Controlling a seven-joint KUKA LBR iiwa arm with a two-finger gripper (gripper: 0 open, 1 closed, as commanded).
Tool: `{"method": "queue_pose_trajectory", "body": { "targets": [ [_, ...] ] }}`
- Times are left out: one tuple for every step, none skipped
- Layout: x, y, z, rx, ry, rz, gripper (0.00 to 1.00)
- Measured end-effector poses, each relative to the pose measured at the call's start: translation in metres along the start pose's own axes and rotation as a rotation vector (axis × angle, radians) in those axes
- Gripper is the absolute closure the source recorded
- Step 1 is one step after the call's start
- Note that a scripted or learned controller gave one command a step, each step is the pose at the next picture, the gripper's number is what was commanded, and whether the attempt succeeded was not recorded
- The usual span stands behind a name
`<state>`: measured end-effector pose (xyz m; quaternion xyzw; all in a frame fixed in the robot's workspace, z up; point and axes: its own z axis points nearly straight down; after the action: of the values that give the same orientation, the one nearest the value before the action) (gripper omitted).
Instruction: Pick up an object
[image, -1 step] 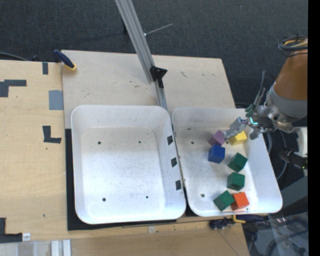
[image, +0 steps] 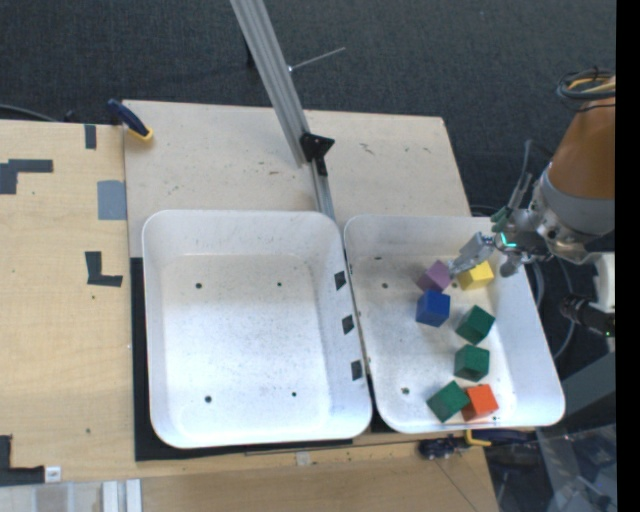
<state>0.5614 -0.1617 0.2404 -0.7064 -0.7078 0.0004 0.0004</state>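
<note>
Camera view: hand (image: 478, 258) over yellow cube (image: 477, 275).

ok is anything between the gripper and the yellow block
Nothing visible. The gripper sits right at the yellow block in the right bin, with the purple block close beside it on the left.

The bench (image: 250, 170), pale wood, carried two shallow white bins side by side in the lower middle of the frame: the left bin (image: 160, 250) and the right bin (image: 385, 235). A blue-and-yellow clamp (image: 130, 120) lay at upper left.
</note>
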Motion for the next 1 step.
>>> {"method": "queue_pose_trajectory", "body": {
  "targets": [
    [-0.0017,0.0082,0.0579,0.006,0.0,0.001,0.0]
  ]
}}
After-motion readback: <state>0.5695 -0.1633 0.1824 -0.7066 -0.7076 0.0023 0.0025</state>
